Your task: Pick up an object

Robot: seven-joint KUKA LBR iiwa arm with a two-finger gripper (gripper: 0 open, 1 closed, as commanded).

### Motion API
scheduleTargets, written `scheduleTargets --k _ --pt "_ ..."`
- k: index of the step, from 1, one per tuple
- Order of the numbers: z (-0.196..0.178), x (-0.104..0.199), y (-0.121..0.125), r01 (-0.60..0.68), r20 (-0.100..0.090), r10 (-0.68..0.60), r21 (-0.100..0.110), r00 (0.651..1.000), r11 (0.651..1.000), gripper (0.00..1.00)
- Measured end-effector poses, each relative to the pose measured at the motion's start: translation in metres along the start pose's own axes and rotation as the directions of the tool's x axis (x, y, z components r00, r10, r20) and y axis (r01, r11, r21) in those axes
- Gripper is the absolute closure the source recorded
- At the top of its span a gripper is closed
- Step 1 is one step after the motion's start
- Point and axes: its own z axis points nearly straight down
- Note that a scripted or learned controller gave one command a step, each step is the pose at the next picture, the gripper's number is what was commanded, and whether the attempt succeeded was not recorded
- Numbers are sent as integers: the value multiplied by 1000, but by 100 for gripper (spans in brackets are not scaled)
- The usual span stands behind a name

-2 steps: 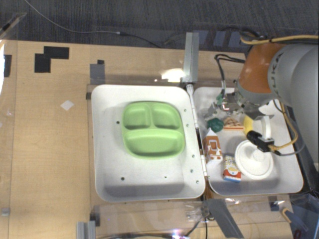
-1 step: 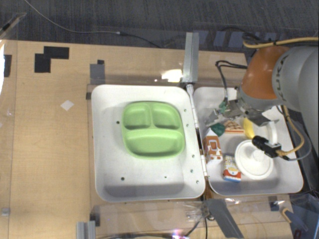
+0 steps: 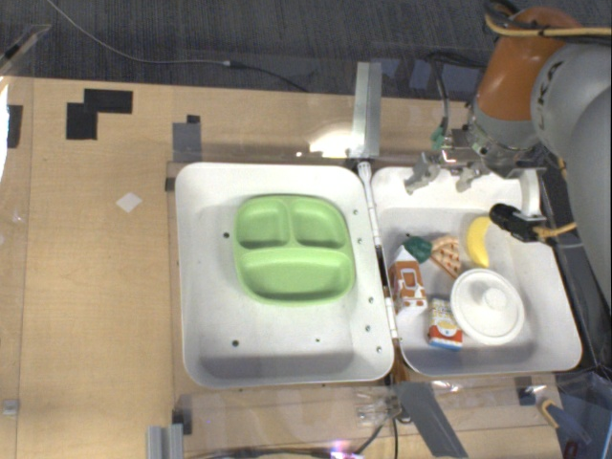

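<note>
The right bin (image 3: 564,347) holds several small items: a yellow banana (image 3: 477,241), a white bowl (image 3: 488,302), a waffle-like piece (image 3: 446,253), a green-topped carton (image 3: 417,249), a brown and white box (image 3: 408,285) and a small red and blue carton (image 3: 444,325). My gripper (image 3: 442,174) hangs over the far edge of that bin, above and behind the items. Its two fingers stand apart, open, with nothing between them.
A green divided plate (image 3: 293,249) lies in the middle of the left bin (image 3: 206,352). A metal post (image 3: 367,113) rises behind the wall between the bins. The grey and orange arm (image 3: 535,65) fills the upper right.
</note>
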Motion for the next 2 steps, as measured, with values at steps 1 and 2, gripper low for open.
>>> scheduleTargets --k 1,2 --pt "80 2 -43 -182 0 182 0 983 983 0" --pt "79 -14 -75 101 1 -101 -2 995 995 0"
